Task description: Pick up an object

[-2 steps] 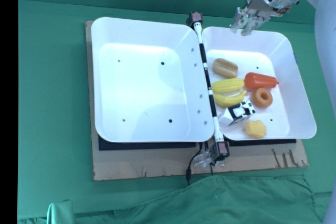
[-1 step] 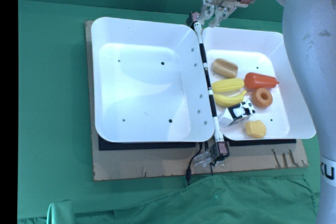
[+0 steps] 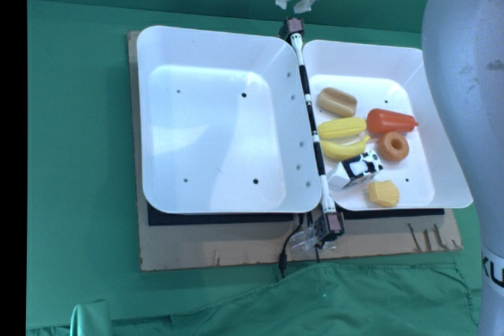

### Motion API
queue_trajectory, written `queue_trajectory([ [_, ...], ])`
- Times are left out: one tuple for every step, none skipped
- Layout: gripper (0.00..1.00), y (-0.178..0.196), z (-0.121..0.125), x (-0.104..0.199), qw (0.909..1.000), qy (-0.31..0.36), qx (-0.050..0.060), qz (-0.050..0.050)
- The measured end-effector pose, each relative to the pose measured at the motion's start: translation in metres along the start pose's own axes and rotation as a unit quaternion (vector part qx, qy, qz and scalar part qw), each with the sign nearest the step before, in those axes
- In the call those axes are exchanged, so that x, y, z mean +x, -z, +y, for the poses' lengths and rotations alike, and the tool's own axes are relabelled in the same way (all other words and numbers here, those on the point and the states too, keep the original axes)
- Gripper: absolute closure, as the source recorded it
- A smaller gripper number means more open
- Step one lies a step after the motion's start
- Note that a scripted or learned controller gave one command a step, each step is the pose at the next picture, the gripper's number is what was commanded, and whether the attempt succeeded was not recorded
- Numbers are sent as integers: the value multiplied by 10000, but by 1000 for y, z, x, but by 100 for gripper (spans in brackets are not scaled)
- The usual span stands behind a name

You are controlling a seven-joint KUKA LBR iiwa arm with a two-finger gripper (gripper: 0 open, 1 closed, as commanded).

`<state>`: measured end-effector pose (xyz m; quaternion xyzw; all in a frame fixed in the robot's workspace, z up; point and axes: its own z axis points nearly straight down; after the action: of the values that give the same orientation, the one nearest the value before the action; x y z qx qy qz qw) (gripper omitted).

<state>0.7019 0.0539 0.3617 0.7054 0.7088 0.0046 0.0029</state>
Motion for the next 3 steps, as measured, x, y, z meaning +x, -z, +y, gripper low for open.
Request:
queue_trajectory([
  [100,-10,-1,78,10000,-1,40,-1],
  [100,-7,0,116,10000,-21,38,-8],
  [100,155,1,109,10000,-27,-53,6],
])
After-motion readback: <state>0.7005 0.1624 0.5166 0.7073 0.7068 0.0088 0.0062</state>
